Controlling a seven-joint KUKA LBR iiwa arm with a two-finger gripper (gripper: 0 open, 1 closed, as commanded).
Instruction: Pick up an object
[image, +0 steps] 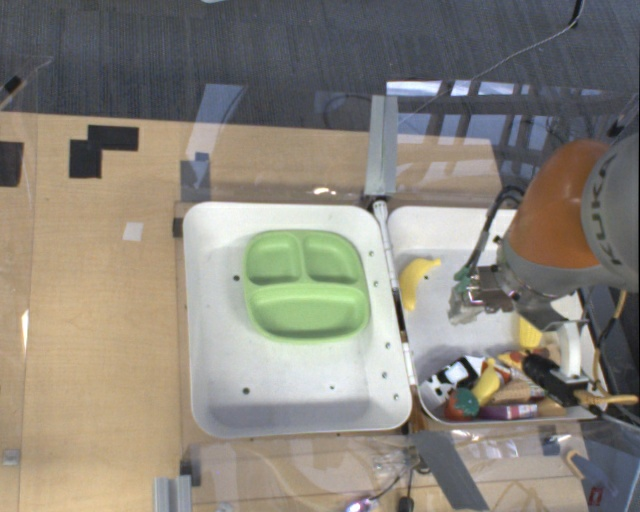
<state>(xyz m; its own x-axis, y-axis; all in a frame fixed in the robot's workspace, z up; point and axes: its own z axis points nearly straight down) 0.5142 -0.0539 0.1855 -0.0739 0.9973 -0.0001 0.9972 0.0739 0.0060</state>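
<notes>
My gripper (463, 303) hangs over the middle of the right bin (437, 335), below the orange wrist band. A yellow banana-shaped toy (417, 280) lies just left of it, near the bin's left wall, and nothing shows in the gripper. Several small toys are heaped along the bin's near edge. Among them are a black-and-white piece (455, 374), a red and green piece (462, 403), a yellow-orange piece (490, 379) and a yellow block (528, 331). The arm hides part of the bin's right side.
The left bin (215, 300) holds a green divided tray (304, 283) at its middle. A metal divider rail (392, 290) runs between the two bins. A wooden bench top lies to the left, with black marks at its far corner.
</notes>
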